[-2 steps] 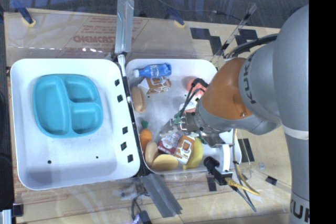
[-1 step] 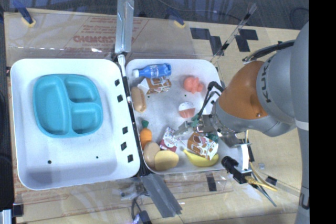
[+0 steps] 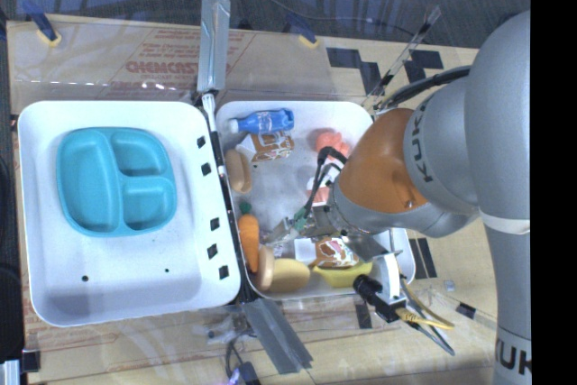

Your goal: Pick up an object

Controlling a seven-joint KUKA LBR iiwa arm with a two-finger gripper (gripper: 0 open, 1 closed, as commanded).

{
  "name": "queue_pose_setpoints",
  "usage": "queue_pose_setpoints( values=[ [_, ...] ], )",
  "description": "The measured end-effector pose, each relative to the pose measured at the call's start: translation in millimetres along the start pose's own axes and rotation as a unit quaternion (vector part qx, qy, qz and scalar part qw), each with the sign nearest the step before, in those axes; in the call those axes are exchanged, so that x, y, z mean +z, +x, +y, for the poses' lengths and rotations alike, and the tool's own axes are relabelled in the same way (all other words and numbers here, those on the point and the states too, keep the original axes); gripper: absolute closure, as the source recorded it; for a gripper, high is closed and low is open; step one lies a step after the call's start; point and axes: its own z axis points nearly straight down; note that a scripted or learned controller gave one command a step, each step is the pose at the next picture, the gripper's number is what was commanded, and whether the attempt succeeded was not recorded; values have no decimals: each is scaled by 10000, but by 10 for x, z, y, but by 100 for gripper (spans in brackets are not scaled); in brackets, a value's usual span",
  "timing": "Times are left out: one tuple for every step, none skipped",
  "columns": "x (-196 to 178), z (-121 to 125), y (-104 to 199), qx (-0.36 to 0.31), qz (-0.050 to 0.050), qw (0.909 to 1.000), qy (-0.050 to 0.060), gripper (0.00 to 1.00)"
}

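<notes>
Grey arm (image 3: 451,149) overhangs the cluttered right bin (image 3: 297,114) (finger state hidden) on a brown bench (image 3: 108,59).

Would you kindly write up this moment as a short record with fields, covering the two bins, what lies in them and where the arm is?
left bin: holds a blue divided tray
right bin: holds a blue bottle, a carrot, a bread roll, a yellow banana and more small items
arm: reaches in from the right, low over the right bin
gripper: down among the items near the carrot; whether it holds anything cannot be told
task state: no object visibly lifted
</notes>
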Motion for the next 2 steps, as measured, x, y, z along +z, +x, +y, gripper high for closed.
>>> queue_pose_setpoints(
  values=[
    [9, 645, 42, -126, -8, 9999, 17, 0],
    [-988, 827, -682, -236, 6, 9997, 42, 0]
  ],
)
